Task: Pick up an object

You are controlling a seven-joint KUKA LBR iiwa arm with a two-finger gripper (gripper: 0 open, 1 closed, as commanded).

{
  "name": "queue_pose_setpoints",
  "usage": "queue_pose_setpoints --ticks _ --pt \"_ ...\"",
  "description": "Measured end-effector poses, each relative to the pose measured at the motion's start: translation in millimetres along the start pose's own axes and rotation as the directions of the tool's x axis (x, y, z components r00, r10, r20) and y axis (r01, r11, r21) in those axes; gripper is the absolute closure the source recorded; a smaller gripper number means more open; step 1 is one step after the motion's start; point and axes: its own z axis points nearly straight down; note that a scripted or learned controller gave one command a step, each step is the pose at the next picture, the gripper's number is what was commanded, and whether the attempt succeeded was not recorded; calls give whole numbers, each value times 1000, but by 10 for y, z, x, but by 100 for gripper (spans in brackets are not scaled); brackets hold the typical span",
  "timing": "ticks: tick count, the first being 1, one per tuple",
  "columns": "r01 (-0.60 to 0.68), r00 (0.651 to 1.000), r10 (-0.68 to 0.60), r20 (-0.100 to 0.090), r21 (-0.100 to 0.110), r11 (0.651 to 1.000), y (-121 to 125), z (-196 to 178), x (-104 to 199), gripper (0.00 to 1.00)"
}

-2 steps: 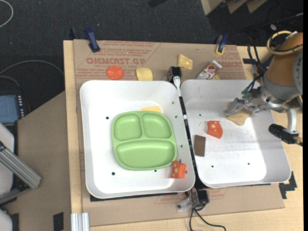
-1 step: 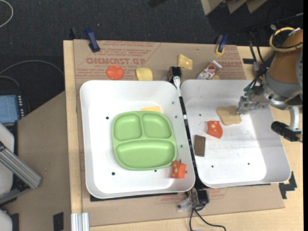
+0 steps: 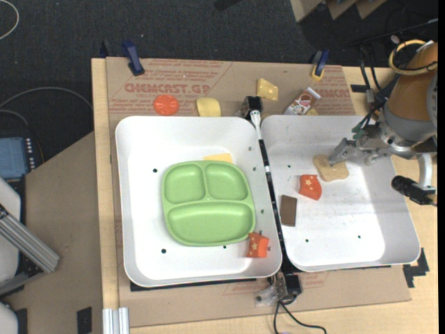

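over the right bin (image 3: pixel 389 242) the gripper (image 3: pixel 338 154) is hanging low, its tips right at the upper edge of a tan piece of bread (image 3: pixel 329 168) that is lying flat on the bin floor. you are looking at fingers whose spread you cannot judge from this slanted angle, and nothing is showing between them, so you should be treating the bread as not yet held.

that bread is the nearest candidate for the pick. just below and to its left a red block (image 3: pixel 310 186) is sitting, and further down near the bin's left wall a brown tile (image 3: pixel 288 210) is lying flat. both are apart from the bread, but the red block is close enough to be getting in the way of a wide approach.

to do this step well, you are wanting the tips centred over the bread rather than riding on its rim, since a flat, thin piece is likely to be slipping out or tipping if caught by one edge. you are also wanting the fingers reaching right down to the floor before closing, and a slow straight lift afterwards.

the left bin (image 3: pixel 135 207), with its green plate (image 3: pixel 207 203) and a small red toy (image 3: pixel 258 245), is playing no part here.
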Motion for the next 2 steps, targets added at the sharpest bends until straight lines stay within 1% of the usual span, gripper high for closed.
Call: queue_pose_setpoints --ticks 1,2 --pt "6 1000 -6 -5 5 1000 -381 -673 878 0" --pt "0 1000 0 -4 12 1000 -439 158 932 0"
